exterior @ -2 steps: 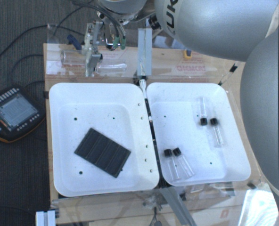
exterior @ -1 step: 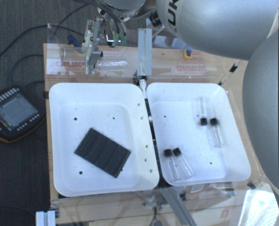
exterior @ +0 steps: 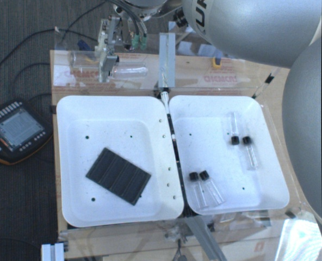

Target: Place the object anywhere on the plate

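Observation:
A dark ribbed rectangular plate [exterior: 118,176] lies flat and turned at an angle in the lower middle of the left bin [exterior: 66,145]. Several clear vials with black caps lie in the right bin [exterior: 272,157]: one pair [exterior: 234,128] [exterior: 250,152] at the upper right, another pair [exterior: 198,190] [exterior: 211,187] near the front. My gripper [exterior: 107,68] hangs high beyond the far rim of the left bin, over the bench's back strip, well away from the plate and the vials. A clear glassy shape [exterior: 129,69] shows beside it; whether it is held is unclear.
The arm's big grey body [exterior: 248,15] covers the upper right and right side. A metal post [exterior: 167,61] stands behind the seam between the bins. A teach pendant [exterior: 14,130] lies on the floor to the left, with cables behind the bench.

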You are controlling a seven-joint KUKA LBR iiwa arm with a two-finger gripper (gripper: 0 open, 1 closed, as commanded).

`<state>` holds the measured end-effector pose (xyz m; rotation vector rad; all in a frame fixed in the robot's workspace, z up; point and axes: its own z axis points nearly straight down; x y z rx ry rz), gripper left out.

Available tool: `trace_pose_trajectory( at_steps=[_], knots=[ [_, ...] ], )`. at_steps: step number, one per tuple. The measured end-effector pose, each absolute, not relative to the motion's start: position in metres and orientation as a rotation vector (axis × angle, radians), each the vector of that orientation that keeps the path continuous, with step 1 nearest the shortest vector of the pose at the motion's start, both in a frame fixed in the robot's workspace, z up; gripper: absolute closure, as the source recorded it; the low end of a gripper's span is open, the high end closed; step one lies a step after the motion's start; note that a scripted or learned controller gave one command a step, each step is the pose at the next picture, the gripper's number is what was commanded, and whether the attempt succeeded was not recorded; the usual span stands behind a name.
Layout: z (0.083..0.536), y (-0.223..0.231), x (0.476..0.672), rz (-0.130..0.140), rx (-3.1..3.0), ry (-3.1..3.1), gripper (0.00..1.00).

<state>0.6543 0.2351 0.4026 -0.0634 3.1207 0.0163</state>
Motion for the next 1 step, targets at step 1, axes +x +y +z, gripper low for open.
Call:
trace_pose_trajectory(
  at_steps=[1],
  knots=[
    [0.4117,0.2355,0.6553,0.019,-0.063,3.118,1.0]
  ],
)
